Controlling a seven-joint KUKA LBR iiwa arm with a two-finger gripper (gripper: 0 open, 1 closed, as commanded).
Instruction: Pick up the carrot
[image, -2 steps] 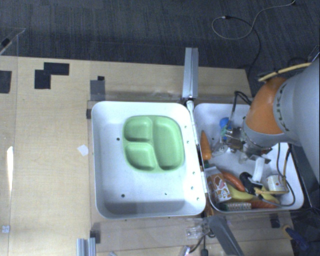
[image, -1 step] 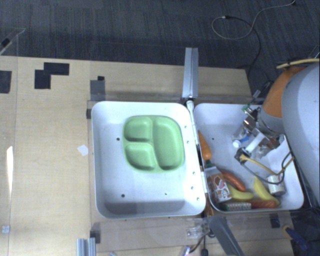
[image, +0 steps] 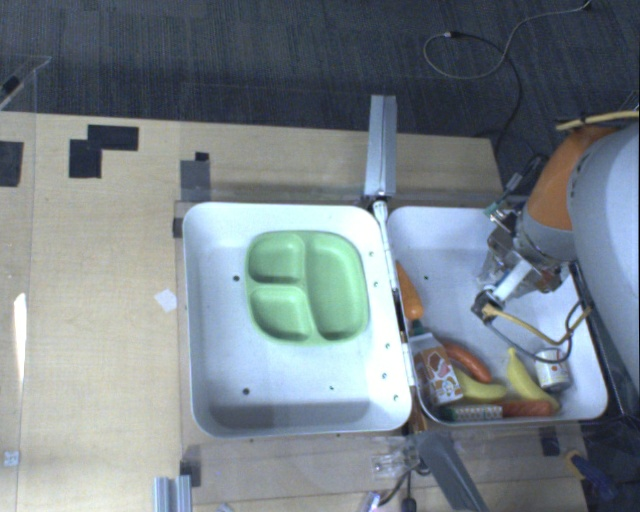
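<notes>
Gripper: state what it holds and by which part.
Nothing is visibly held. The gripper hangs over the right bin, apart from the carrot by the divider.

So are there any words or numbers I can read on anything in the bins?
None can be read.
The small packet in the right bin has print on it: too small and blurred to read.
The carrot, bananas, green tray and gripper show no writing.

Slanted overhead view of both bins (image: 200, 330)
</notes>
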